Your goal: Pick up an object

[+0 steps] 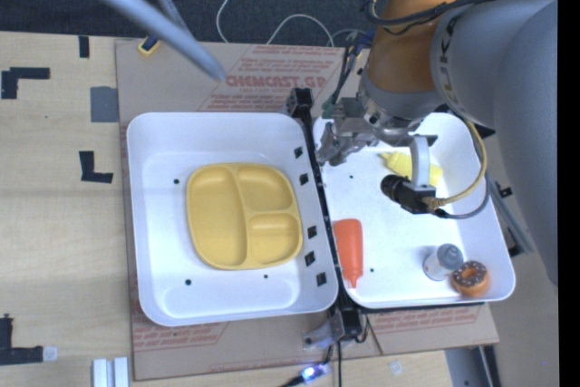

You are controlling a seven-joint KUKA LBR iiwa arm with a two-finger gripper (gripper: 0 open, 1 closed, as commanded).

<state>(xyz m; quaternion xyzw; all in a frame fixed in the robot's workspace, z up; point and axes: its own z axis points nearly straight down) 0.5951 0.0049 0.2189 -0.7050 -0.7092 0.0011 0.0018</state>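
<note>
Counting 4 loose things in the right bin (399, 290), any of them fit for picking. Seeing 1 orange carrot (350, 249) lying lengthwise just beside that bin's left wall, tip pointing toward the near rim. Seeing 1 yellow piece (400, 163) lying toward the far side, partly hidden under the arm's hardware, so not making out its shape. Seeing 1 small grey cup (442, 260) standing in the near right corner, and 1 sprinkled doughnut (471, 277) sitting just beside it, perhaps touching.

Finding 1 tool (337, 140) hanging over the far left part of the right bin, close to the divider between the 2 bins, well apart from the carrot, the cup and the doughnut, and near the yellow piece. Not managing to tell how far open the tool is, nor whether it is holding anything.

Following 1 grey arm (494, 59) reaching in from the right, its orange band (408, 23) sitting above the wrist.

Moving outward: counting 1 yellow divided plate (243, 215) with 3 compartments, lying flat in the middle of the left bin (145, 195). Noting both bins resting on 1 cardboard sheet (272, 77) spread over the wooden counter (54, 222).
</note>
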